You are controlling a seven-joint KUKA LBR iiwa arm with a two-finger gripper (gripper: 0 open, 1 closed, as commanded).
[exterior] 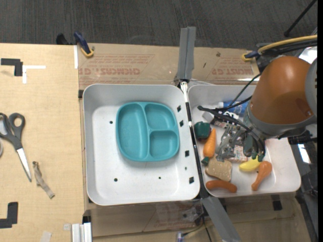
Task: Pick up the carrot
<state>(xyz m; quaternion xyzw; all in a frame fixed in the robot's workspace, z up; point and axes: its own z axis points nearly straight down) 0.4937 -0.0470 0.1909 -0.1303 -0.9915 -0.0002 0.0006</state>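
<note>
The carrot (210, 142) is a small orange cone that lies near the left wall of the right bin (295, 183), with a dark green piece (202, 129) at its upper end. My gripper (231, 144) hangs low over the same bin, just to the right of the carrot, among the toy foods. The grey metal of the gripper is tangled with black cables, and the orange band of the arm (280, 96) covers the bin's back right part. Nothing is visibly held.
Around the gripper lie a bread slice (219, 170), a red sausage (221, 186), a yellow banana (250, 165) and an orange drumstick (261, 174). A teal divided plate (148, 131) sits in the left bin (96, 180). Scissors (15, 137) lie on the bench at far left.
</note>
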